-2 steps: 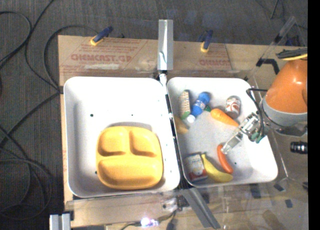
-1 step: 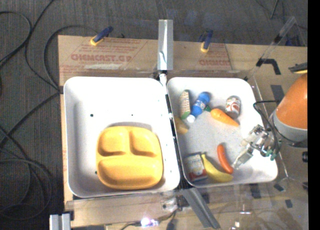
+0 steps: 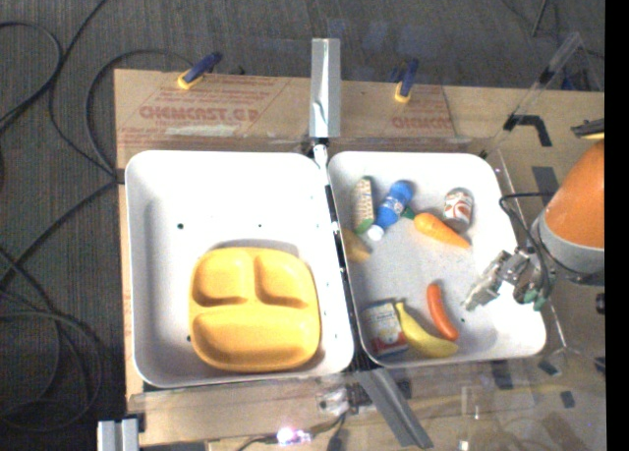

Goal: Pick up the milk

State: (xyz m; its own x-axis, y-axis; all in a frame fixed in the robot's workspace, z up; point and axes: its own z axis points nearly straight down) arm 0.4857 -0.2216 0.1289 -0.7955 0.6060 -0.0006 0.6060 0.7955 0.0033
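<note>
White bins side by side on the counter (image 3: 236, 110). Yellow tray (image 3: 256, 308) in the left bin (image 3: 157, 194); the food all in the right bin (image 3: 491, 189).

Milk (image 3: 383, 328): probably the small boxy carton at the near-left corner of the right bin, though too blurred to be sure. Touching or nearly touching the banana (image 3: 425, 334) on its right, hard by the bin wall on its left. Chilli (image 3: 441, 309) just beyond the banana. Bottle (image 3: 391, 206), carrot (image 3: 441, 230) and can (image 3: 458, 205) well apart, toward the far side.

End effector (image 3: 491, 285) over the right side of the same bin, apart from the milk, with chilli and banana between. Apart or together: cannot tell. Nothing seen held.

Likely light and stiff, with flat, perhaps slick sides, so liable to skid or tip if nudged. Best taken across the two free faces, near and far, avoiding the crowded banana and wall sides. Descend straight; clamp at mid-height.
</note>
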